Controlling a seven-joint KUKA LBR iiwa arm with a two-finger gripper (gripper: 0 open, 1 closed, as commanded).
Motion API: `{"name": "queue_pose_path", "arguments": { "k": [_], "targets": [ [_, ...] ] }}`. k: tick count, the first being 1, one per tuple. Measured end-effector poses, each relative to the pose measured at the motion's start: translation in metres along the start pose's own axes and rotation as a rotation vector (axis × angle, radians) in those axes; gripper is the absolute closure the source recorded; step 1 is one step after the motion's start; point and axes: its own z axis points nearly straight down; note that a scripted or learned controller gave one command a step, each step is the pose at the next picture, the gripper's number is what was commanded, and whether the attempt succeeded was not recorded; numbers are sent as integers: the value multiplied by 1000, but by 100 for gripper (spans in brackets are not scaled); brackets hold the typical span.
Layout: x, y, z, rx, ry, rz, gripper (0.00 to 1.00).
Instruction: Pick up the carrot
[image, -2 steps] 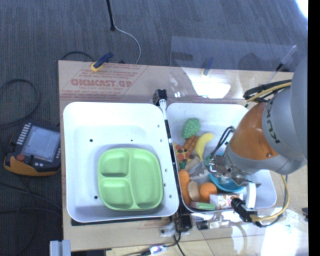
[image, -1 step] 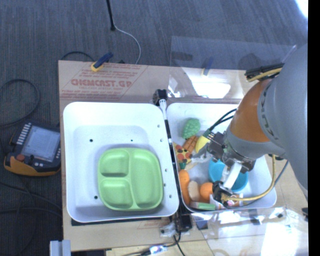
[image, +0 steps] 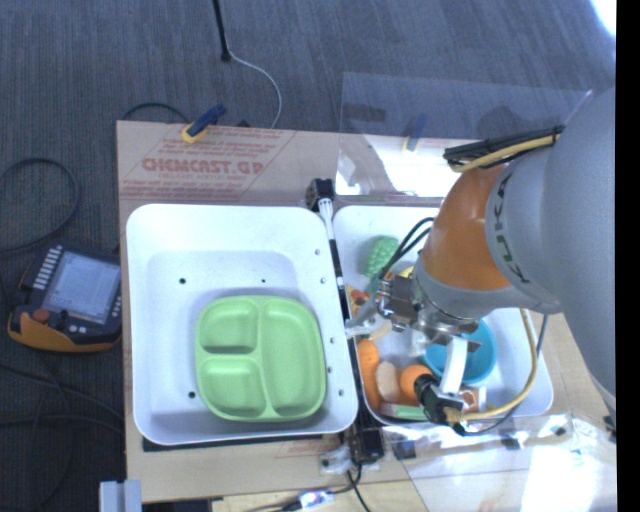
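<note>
Carrot (image: 369, 366) lies in the right bin (image: 535, 395), near that bin's front-left corner, its length running roughly along the left wall. Just beside it, further into the bin, sits a round orange item (image: 411, 380), and a blue bowl (image: 478, 357) stands on the far side of that. A green item (image: 379, 255) rests toward the bin's back. The left bin (image: 150, 300) holds a green plate with 3 compartments (image: 262, 357).

The arm (image: 480, 240) hangs low over the right bin, with the gripper (image: 400, 310) just above and behind the carrot. I cannot tell how wide the jaws stand; the wrist hides them, and nothing shows held between them.

This looks like the approach step, the grasp not yet made. Next, the jaws would need to shift toward the bin's front-left corner, line up across the carrot's width, and descend without clipping the wall or the round orange item.
</note>
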Motion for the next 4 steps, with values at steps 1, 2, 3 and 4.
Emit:
{"name": "queue_pose_path", "arguments": {
  "k": [1, 2, 3, 4],
  "targets": [
    [-59, 18, 0, 0, -3, -55, 0],
    [-15, 5, 0, -1, 1, -329, 0],
    [-90, 26, 62, 6, -3, -298, 0],
    [-32, 12, -2, -8, 0, -726, 0]
  ]
}}
